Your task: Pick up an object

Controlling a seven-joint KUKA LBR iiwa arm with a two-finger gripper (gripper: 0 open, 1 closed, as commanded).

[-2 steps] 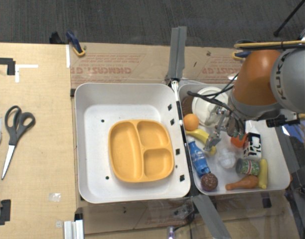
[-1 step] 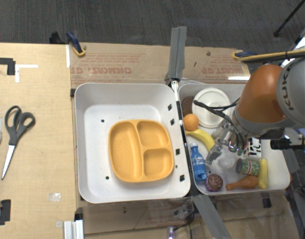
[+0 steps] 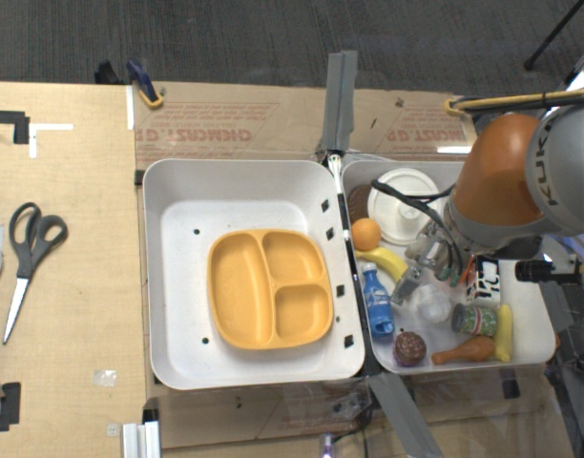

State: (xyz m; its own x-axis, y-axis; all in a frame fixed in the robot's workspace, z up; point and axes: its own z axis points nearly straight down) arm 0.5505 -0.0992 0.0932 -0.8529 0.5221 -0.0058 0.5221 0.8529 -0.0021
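On the counter sit two white bins: the left bin holds one yellow divided plate, and the right bin beside it holds one blue bottle, one banana, one orange and one white lid. The claw hangs over the right bin just beside the banana, whether wide or narrow I cannot tell. One pair of scissors lies well left of the left bin; behind both bins, cardboard lettering reads mirrored and unclear.

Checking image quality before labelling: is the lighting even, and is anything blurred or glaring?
Camera view: lighting even and soft; yellow divided plate sharp, faint shadows; mild glare on the white bin walls; gripper area cluttered and slightly soft.
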